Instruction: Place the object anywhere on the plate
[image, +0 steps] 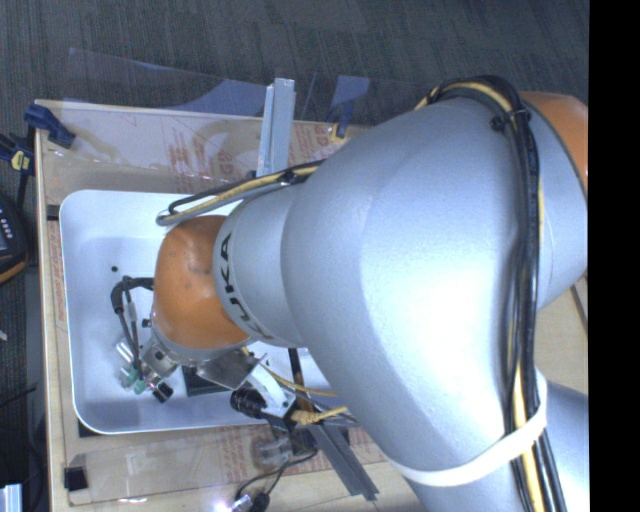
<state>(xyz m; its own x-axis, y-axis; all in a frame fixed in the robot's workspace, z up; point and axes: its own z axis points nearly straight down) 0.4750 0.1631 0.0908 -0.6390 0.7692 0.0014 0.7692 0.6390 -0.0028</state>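
Down in the left bin (85, 300), near its lower-left corner, I see the gripper (140, 375) low over the white floor. Small green bit at its tip; can't tell if that's the object or part of the tool, so no read on its axis. Arm (400, 290) blocks most of the bench, orange band (190, 280) right above the wrist. Cables (290, 400) trail beside it. Gripper opening: can't tell.
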